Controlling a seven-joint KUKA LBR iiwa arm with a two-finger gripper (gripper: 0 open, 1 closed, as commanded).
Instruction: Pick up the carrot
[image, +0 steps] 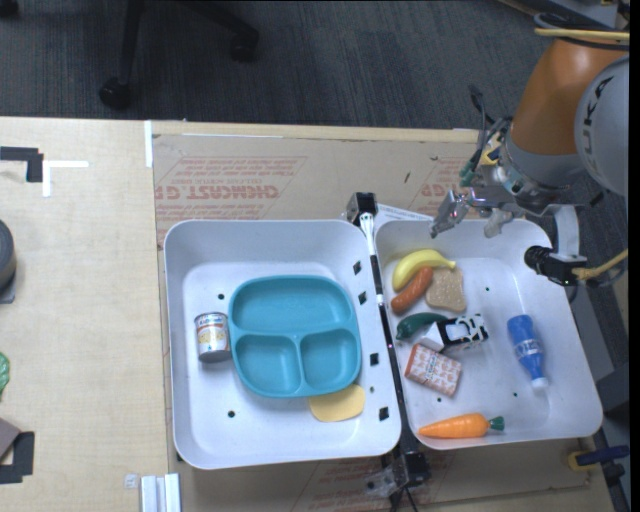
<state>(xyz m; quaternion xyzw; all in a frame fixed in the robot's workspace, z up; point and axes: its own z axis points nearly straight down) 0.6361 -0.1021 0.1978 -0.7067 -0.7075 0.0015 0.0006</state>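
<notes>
The carrot (460, 427) lies at the right bin's (577, 360) near edge (green end rightward); the end effector (472, 213) hovers released over the far rim.

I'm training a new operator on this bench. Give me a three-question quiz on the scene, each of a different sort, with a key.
1. True or false: the carrot lies in the left bin.
2. Which thing lies closest to the carrot? A. banana B. bottle C. red packet
3. Fill in: the can stands beside the blue ____.

Key
1. False. It lies at the near edge of the right bin.
2. C.
3. tray.

The gripper hovers at the right bin's far rim, well away from the carrot.
</notes>
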